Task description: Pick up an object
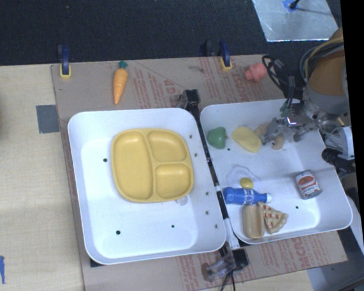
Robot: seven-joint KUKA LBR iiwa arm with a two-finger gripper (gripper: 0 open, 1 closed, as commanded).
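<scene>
Hotdog [253,221] lies beside pizza slice [274,218]; pincer [276,135] near yellow piece [247,138], grip state unclear

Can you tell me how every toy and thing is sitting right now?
yellow tray: flat in the left bin, compartments bare
carrot: lying on the cardboard above the left bin
green toy: resting in the right bin
yellow toy: lying beside the green toy
blue bottle: on its side
can: tipped over
hot dog: lying beside the pizza slice
gripper: low over the right bin
</scene>
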